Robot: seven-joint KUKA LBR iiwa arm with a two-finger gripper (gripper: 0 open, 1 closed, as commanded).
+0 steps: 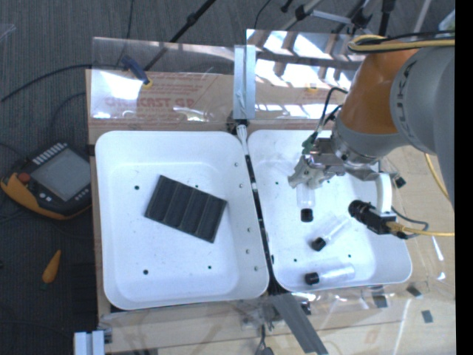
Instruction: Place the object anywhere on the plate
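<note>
Pincer (307,177) hangs over the right bin (281,154), above a clear tube (304,202); I cannot tell its state. My black plate (185,208) lies in the left bin (118,154).

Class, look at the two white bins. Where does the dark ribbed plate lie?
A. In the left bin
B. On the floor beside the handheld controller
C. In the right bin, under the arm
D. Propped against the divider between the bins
A: the dark ribbed plate lies flat on the floor of the left bin, apart from the clear vials in the right bin.
</note>
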